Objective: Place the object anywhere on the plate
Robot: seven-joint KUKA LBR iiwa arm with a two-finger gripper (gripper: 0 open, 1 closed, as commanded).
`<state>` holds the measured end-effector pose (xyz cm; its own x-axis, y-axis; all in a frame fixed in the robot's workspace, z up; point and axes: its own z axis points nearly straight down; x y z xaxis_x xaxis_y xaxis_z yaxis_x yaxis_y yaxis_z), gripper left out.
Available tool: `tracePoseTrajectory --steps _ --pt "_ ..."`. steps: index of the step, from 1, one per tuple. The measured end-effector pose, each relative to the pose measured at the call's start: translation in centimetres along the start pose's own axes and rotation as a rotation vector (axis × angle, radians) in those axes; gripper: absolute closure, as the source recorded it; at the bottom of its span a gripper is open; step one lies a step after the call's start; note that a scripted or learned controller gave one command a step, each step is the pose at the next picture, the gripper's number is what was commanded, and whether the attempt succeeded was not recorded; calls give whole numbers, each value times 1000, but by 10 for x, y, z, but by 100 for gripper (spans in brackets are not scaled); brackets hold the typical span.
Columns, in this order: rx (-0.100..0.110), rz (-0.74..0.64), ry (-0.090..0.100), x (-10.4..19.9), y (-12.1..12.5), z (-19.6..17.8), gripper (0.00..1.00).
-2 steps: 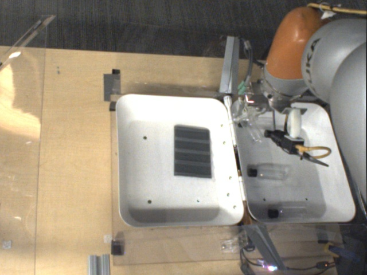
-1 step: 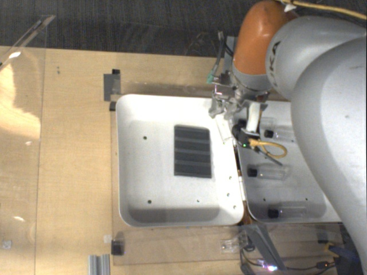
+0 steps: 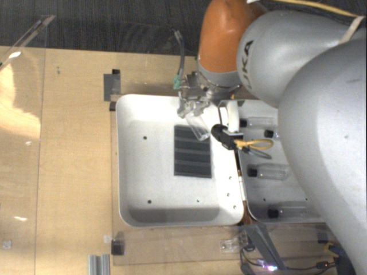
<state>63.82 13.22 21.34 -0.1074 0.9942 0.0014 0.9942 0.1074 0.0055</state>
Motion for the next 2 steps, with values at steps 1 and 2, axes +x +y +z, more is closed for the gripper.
tracePoseTrajectory --steps 1,2 --pt "4 104 0 68 27 77 100" --pt "5 129 0 102 -78 102 100"
